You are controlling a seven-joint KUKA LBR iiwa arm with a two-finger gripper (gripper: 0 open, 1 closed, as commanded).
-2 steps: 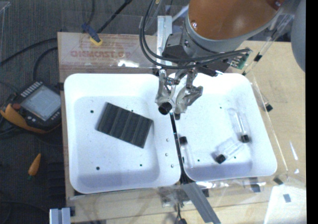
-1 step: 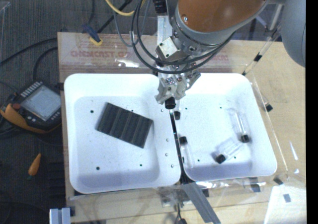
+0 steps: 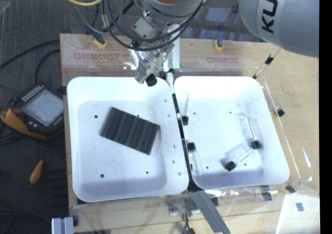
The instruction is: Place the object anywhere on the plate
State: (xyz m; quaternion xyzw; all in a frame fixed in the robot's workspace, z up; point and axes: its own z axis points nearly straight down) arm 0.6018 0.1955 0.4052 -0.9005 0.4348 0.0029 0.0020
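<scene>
Object (image 3: pixel 237 156) first: it's taken to be the clear little piece with a black cap, lying low in the right bin (image 3: pixel 273 124), toward the lower right of the frame. A second clear tube (image 3: pixel 248 126) is seen just above it, near but apart, so either could be meant, honestly. Nothing is held yet, by the look of it.

Across the divider, the plate (image 3: pixel 129 130) is found in the left bin (image 3: pixel 72 124): a dark ribbed slab, lying flat and skewed, middle-left of the frame.

Furthest back, the gripper (image 3: pixel 147 76) is hung over the rear rim of the left bin, upper centre of the frame. Whether the claw is apart or together can't be told from here.

So the pick is judged not yet done. Clear plastic is easily misjudged, and round tubes are easily rolled, so the grab is best made across the tube's width, square on and low. The neighbouring tube should be left unbumped.
</scene>
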